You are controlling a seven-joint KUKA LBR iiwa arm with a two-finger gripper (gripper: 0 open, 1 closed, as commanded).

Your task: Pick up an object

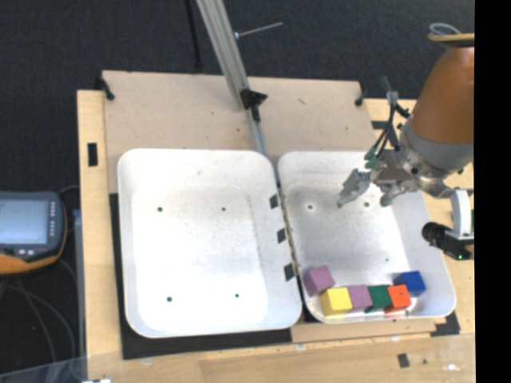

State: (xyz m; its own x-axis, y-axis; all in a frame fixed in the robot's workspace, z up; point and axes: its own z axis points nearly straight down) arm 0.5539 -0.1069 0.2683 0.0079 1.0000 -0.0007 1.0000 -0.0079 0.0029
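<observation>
Along the near edge of the right bin (335, 230) lie several small blocks: a purple one (318, 278), a yellow one (336, 300), a second purple one (360, 297), a green one (378, 298), an orange one (398, 298) and a blue one (410, 282). My gripper (369, 191) hangs over the far part of that bin, well above and behind the blocks. Its two fingers are spread apart with nothing between them.
The left bin (200, 238) sits beside the right one, with black clips along the shared rim. A metal post (227, 46) rises from the bench at the back. A handheld pendant (28, 226) lies off the bench at the left.
</observation>
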